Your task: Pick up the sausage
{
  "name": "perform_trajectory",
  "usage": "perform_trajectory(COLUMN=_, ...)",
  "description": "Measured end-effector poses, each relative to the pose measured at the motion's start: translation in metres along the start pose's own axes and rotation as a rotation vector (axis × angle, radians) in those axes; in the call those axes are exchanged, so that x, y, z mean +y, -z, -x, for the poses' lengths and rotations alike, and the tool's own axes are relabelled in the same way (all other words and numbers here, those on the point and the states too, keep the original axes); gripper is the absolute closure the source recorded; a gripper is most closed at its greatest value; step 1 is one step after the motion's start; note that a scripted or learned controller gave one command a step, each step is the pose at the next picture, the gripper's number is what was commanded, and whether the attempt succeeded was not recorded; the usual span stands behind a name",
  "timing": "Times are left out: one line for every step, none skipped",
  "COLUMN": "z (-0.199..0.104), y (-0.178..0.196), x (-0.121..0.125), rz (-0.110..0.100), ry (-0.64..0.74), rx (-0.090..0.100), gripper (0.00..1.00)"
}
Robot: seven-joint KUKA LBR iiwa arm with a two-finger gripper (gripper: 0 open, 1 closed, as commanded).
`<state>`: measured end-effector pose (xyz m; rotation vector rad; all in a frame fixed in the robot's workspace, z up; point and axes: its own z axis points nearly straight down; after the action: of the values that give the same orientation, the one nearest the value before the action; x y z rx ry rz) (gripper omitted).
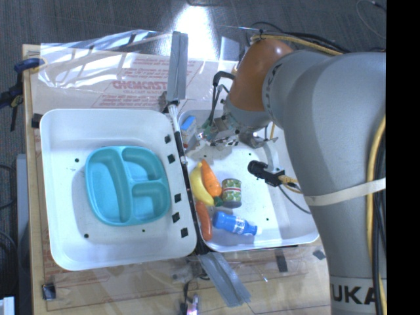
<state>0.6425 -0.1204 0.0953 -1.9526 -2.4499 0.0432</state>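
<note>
The sausage [204,220] is a reddish-orange stick lying along the left wall of the right bin [289,231], near its front corner. A banana's end and a blue bottle partly border it. My gripper [214,134] is low in the far left part of the same bin, well behind the sausage, under the orange wrist band. The wrist body hides its tip. I see nothing held in it.
A yellow banana [199,186], an orange carrot [210,177], a small can [231,192] and a blue bottle [235,224] crowd the sausage. A small blue object [187,122] lies by the gripper. The left bin [59,143] holds a turquoise divided plate [128,184].
</note>
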Motion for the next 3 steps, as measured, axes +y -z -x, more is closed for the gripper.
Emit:
perform_trajectory(z=-0.003, y=0.001, x=-0.014, rz=0.026, ry=0.104, rx=-0.012, gripper=0.0)
perform_trajectory(z=0.012, y=-0.009, x=-0.005, rz=-0.036, ry=0.363, rx=0.026, gripper=0.0)
perform_trajectory(z=0.012, y=0.002, x=-0.001, rz=-0.018, ry=0.371, rx=0.014, gripper=1.0)
